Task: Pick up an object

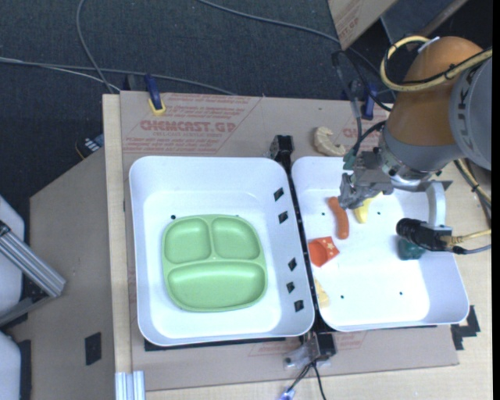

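You're looking at gripper (358, 195) hovering in right bin (437, 305), just beside orange carrot (340, 219); grip state: can't tell.

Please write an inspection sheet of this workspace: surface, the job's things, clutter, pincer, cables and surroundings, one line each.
Surface: cardboard-covered bench bearing two white bins side by side, left bin and right bin.
Job's things: in the right bin, an orange carrot-like piece, a yellow piece, a red piece, a teal piece and a small yellow bit.
Clutter: green divided plate in the left bin; a beige item on the bench behind the right bin.
Pincer: pincer low over the right bin's far left part, beside the carrot-like piece; finger state unclear.
Cables: cables on the floor behind the bench; a yellow loop on the arm.
Surroundings: dark carpet; cardboard box at the back.
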